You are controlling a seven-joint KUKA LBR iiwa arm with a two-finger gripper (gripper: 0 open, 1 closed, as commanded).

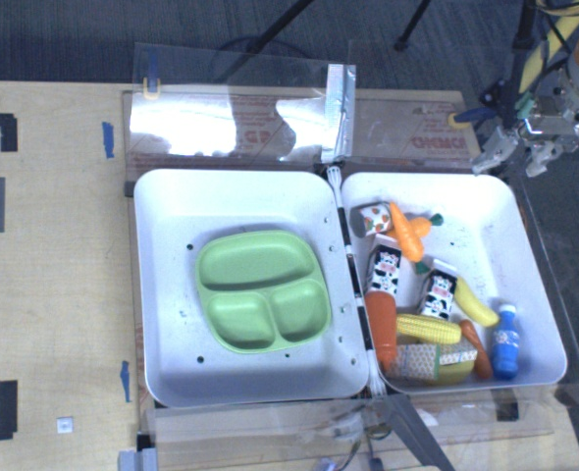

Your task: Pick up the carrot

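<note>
The tapered orange carrot (406, 232) lies in the right bin (525, 232), a glossy white shell. The metal gripper (520, 145) hangs beyond its far corner; whether the jaws are apart I cannot tell.

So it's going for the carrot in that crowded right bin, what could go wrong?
The carrot lies wedged among a milk carton and other toys, so the gripper, now outside the bin, might catch a neighbour instead. There is also a longer orange-red piece lower down, which could be mistaken for it. And the carrot sits near the bin's inner wall, leaving little room on that side.
</note>
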